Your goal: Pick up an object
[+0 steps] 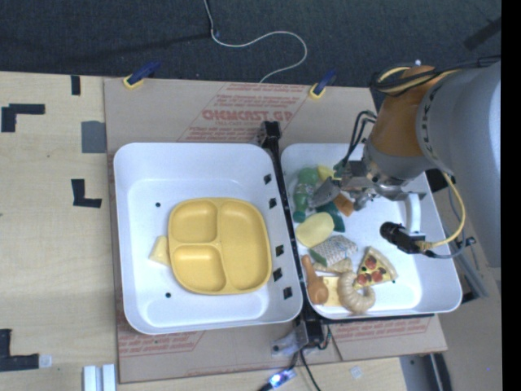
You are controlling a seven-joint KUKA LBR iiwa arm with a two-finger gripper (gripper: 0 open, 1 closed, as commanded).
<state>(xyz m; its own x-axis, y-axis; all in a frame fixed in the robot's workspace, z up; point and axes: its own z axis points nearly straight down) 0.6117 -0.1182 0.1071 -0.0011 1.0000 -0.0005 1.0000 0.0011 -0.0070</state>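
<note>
Left bin (130, 218): holds a yellow divided plate (220, 245).
Cardboard sheet (236, 112): under both bins.
White cable (244, 39): upper centre of frame.

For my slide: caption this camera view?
Hand over the toy food in the right bin; yellow tray in the left.

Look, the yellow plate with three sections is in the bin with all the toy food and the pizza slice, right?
Not quite. The yellow plate has three sections, but it sits in the left bin. The toy food and the pizza slice are in the right bin, as the camera view shows.
</note>
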